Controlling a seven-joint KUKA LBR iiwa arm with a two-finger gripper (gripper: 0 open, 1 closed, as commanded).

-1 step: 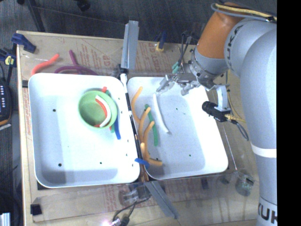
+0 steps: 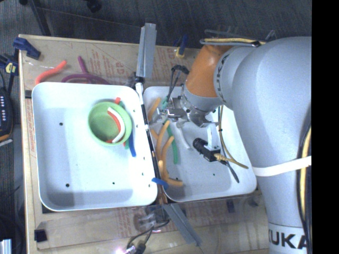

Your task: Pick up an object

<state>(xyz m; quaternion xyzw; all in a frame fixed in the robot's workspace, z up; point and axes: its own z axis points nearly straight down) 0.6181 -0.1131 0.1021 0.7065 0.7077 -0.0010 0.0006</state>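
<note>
The jaws, open or clenched I cannot tell, hang at 10 o'clock in the right shallow white plastic bin (image 2: pixel 204 176) above slim orange rubbery sticks (image 2: pixel 163 133), probably light, bendy, best pinched mid-length.

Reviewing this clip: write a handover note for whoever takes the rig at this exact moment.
Gripper: low over the left side of the right bin, by the sticks. I cannot see anything held in it.
Things: orange sticks and a green stick lie in the right bin near its left wall. A green bowl with coloured strips sits in the left bin.
Done: nothing visibly picked up.
Left: grasp one thing and lift it; the sticks look closest.
</note>
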